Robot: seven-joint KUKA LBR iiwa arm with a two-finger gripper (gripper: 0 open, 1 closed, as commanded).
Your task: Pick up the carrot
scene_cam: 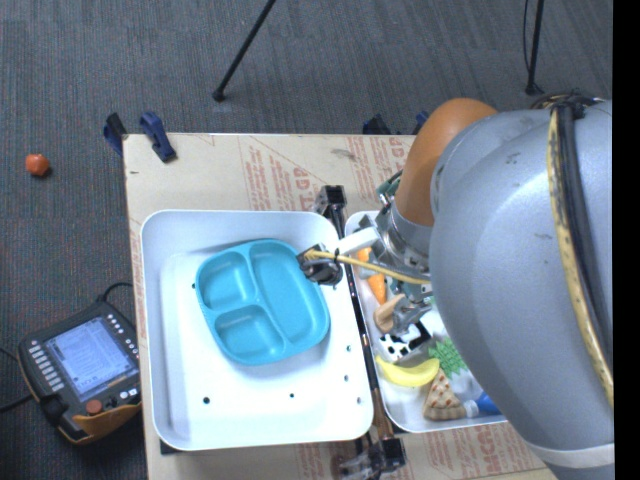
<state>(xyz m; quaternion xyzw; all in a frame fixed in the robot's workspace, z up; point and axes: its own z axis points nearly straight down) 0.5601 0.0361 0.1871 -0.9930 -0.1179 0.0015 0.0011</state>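
The carrot lies in the right bin, by its left wall, apparently not yet lifted. The gripper hangs just beside it; whether the jaws are open or closed, I cannot tell.

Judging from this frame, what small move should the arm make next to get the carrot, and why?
Probably a short descent straight toward the carrot. The gripper sits low over the right bin, beside the orange carrot near that bin's left wall, with nothing visibly between its fingers. The banana lies just below, so keep the approach tight.
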